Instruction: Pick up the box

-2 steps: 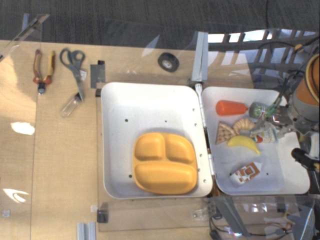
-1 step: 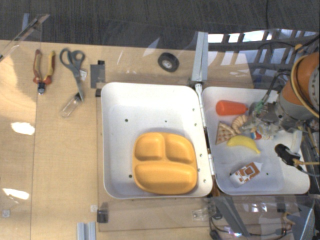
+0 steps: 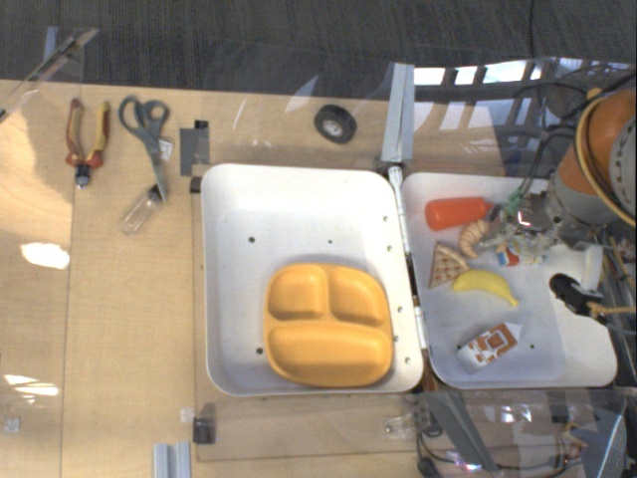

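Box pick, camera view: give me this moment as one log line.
box: front of right bin, not held | arm: at bin's right edge | banana, carrot beside | left bin: yellow tray

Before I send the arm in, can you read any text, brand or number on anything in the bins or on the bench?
None is readable.
Box, right bin: orange and white print, too blurred to read.
Small item by the gripper: red and blue marks, too small to read.

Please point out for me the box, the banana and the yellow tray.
box [image 3: 490,344]: camera view, middle of its top face.
banana [image 3: 485,286]: camera view, middle of its curved body.
yellow tray [image 3: 328,324]: camera view, ridge between its compartments.
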Controlling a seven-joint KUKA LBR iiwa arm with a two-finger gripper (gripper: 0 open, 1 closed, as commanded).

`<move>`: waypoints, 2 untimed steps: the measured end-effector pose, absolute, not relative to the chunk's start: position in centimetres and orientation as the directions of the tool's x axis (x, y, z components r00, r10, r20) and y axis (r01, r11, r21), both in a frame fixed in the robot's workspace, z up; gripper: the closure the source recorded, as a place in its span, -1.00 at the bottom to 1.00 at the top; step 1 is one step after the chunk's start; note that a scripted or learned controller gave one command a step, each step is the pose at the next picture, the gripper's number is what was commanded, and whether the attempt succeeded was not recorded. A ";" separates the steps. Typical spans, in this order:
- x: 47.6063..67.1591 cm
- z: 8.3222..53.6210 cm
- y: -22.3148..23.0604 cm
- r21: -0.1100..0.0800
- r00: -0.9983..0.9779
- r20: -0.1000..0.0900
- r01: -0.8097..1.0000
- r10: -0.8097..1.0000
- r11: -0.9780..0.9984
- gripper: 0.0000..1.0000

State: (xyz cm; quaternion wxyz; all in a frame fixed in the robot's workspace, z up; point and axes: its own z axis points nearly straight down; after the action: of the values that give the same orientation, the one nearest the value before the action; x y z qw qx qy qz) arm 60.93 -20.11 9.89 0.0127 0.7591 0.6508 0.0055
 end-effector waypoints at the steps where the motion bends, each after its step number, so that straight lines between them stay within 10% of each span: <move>1: 63.9 9.9 -20.1 0.024 0.060 -0.011 0.998 0.998 -0.060 -1.00; 2: 64.4 9.8 -20.4 0.012 0.044 -0.009 0.999 0.999 -0.044 -1.00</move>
State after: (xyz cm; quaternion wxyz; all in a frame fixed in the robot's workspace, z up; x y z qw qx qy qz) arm 64.38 -20.36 9.83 0.0074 0.7224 0.6914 0.0006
